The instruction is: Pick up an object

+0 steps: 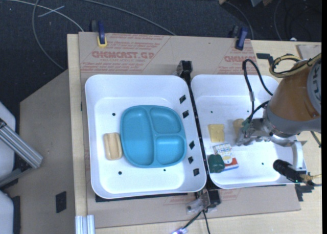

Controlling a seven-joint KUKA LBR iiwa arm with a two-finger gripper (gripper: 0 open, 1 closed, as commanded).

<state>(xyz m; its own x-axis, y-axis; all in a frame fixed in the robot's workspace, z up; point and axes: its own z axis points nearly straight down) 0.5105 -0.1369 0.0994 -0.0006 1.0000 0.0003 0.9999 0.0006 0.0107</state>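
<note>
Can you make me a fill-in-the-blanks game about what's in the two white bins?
1. The blue divided plate lies in the ____ bin.
2. The tan block lies to the ____ of that plate.
3. The divided plate has ____ compartments.
4. The yellow sponge lies in the same bin as the dark ____ object and the end effector.

Missing words: left; left; three; green

Bright, even light; slightly soft focus
</note>
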